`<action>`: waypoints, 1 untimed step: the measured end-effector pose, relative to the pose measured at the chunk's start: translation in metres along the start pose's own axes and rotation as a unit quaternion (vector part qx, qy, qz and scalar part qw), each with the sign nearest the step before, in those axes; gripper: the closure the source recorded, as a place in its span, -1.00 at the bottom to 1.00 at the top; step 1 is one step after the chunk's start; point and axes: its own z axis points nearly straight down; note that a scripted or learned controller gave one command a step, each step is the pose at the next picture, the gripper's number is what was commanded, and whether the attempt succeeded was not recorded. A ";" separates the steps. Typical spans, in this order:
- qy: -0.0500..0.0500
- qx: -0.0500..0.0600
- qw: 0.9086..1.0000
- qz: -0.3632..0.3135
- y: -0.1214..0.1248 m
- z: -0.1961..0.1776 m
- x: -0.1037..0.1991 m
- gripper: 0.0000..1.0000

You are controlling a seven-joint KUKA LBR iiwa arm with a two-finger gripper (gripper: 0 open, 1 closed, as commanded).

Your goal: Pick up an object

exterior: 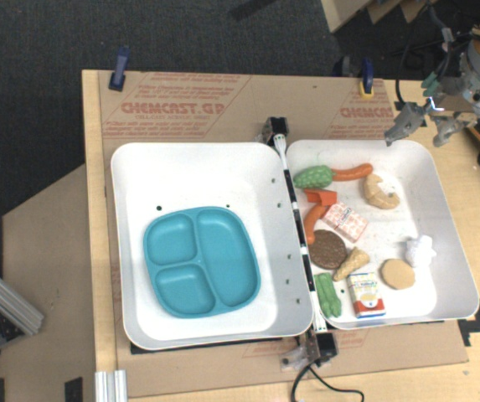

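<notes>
Up at the top right corner, I've got the arm coming in from the right edge, wrist parked above the back rim of the right bin (441,182), over the bench rather than over the bin's contents. Most of the arm is cut off by the frame; just the wrist end and some cabling show.

The gripper (420,128) hangs near the bin's far right corner, clear of every object. Two fingers read as spread apart, one (403,128) pointing down-left toward the rim, the other toward the right. Nothing sits between them, so the claw is released and carrying nothing. Detail there is blurry, so I can't tell how wide the gap is.

Pickable stuff all lies in the right bin: a green leafy piece (313,177) touching an orange sausage (350,172) at the back, a bread roll (381,192) just right of those, a pink wafer block (345,222) mid-bin, a dark brown patty (327,248) below it, a small carton (366,296) at the front, a tan round cookie (398,274) beside that, a white crumpled lump (420,250) near the right wall. A green pod (327,296) lies along the left wall at the front.

Left bin (131,224) holds a teal divided tray (201,260).

Orange pieces near the divider overlap each other; can't separate them cleanly.
</notes>
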 end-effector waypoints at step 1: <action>0.004 0.009 1.000 -0.002 -0.008 0.146 0.055 -1.00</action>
